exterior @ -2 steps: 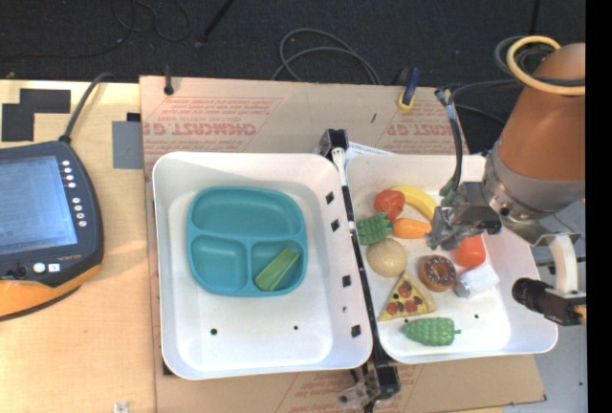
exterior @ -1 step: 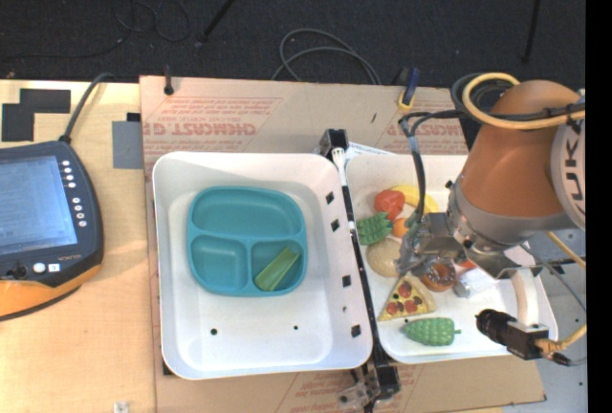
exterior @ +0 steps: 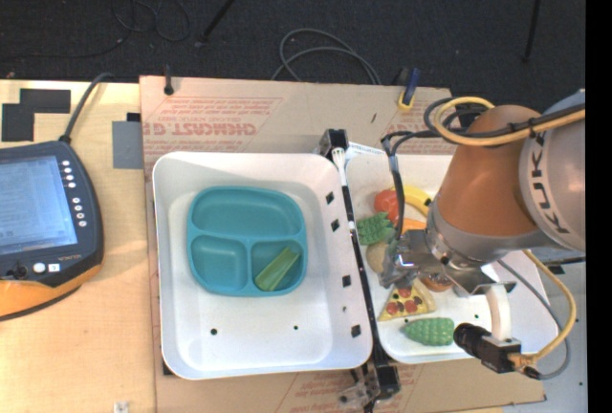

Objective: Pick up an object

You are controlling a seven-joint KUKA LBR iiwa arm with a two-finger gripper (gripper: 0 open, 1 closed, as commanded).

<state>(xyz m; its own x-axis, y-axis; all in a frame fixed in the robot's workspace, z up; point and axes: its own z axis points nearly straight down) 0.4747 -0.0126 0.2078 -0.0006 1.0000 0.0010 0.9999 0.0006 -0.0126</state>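
Observation:
My gripper (exterior: 402,266) hangs low in the right bin (exterior: 470,308), under the arm's orange band, and the wrist hides much of it. Toy foods lie around it. A pizza slice (exterior: 406,303) lies just below it, and a bumpy green piece (exterior: 428,332) sits nearer the bin's front. A leafy green toy (exterior: 375,229) lies to its upper left. Behind that are a red piece (exterior: 386,202) and a yellow one (exterior: 415,199). Part of the bin's contents is hidden by the arm.
The left bin (exterior: 249,335) holds a teal divided tray (exterior: 229,215) with a green piece (exterior: 277,269) in its lower right compartment. A divider wall with black clips (exterior: 346,249) separates the bins. A tablet pendant (exterior: 38,210) lies at the far left.

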